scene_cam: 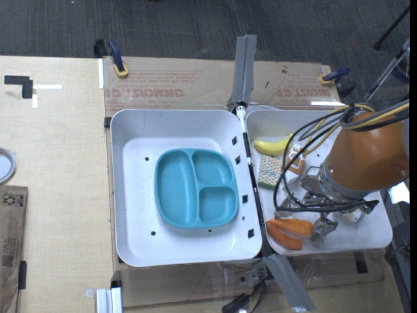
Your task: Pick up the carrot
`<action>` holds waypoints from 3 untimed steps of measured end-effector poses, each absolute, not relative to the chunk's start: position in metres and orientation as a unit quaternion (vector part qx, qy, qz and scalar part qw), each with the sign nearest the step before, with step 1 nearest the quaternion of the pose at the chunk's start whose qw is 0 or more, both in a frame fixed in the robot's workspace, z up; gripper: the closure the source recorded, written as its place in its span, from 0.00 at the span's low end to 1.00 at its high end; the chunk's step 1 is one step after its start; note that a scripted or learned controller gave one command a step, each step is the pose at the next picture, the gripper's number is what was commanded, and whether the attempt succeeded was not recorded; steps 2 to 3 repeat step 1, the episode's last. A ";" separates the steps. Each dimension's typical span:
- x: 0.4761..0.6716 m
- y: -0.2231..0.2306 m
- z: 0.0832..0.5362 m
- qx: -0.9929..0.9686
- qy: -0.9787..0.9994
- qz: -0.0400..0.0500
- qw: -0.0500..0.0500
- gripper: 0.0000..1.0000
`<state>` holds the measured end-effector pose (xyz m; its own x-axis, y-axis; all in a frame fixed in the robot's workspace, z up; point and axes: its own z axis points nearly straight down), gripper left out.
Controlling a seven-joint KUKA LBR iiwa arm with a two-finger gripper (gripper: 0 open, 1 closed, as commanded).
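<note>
Starting at the left, one white bin (130, 175) is holding a single blue divided plate (195, 188) with three compartments. Moving right, the second white bin (374, 238) is holding one yellow banana (272, 146) near its far wall, one small speckled packet (269, 171) just below it, and one carrot (288, 232) lying flat in the near-left corner. Furthest right, the grey and orange arm (370, 155) is leaning over this bin, and its gripper (321, 229) is hanging just beside the carrot's right end. Whether the tool is released or clenched cannot be told, since cables and the wrist are covering it. The step in hand appears to be the approach; nothing is lifted. The next move is calling for a shift left over the carrot's middle before closing.
</note>
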<state>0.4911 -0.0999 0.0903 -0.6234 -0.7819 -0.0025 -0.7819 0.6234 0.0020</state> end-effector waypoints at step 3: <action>0.487 -0.138 0.091 -0.502 0.865 0.001 0.001 0.00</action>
